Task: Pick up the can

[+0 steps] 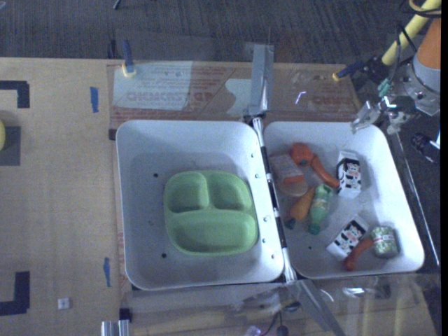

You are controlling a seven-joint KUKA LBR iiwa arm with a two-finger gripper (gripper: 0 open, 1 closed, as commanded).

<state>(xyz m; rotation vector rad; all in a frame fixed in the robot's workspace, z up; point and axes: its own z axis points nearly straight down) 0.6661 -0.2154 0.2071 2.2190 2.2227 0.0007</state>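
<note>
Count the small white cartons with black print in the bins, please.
2, both in the right bin: one small white carton with black print near its upper right, another lower, beside the can.

This looks like a robot lab. Two white bins (189,135) sit side by side on a brown surface (56,187) with blue tape marks (94,99), and right of the bins a robot arm (427,68) trails cables (406,33).
</note>
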